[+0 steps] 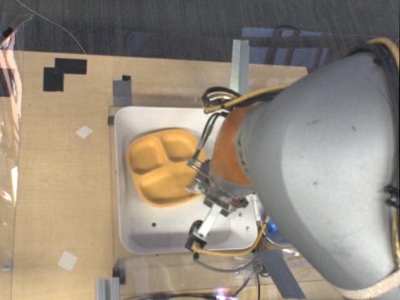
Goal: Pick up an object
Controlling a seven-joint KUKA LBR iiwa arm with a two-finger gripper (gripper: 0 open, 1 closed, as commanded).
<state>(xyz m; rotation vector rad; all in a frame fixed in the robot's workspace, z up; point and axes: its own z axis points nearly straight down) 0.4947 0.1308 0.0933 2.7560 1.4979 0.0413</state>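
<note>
Sitting in the left part of the white bin (128, 230) was a yellow tray (161, 167). It looked like smooth plastic, with soft round edges and three shallow dips in it. Its long side ran from far to near. The bin was shallow, with a smooth, flat floor and low walls, and it stood on a pale wood bench (56, 186).

Just right of the tray hung the gripper (212, 199), a small metal part with wires around it. It was by the tray's near right edge, very close, maybe touching. I could not tell how its tips were set, and nothing showed between them.

So the tray lay to the left of the gripper, and a grab would likely need a small move left.

The big grey arm (319, 167) with its orange band (226, 152) covered the right side.
</note>
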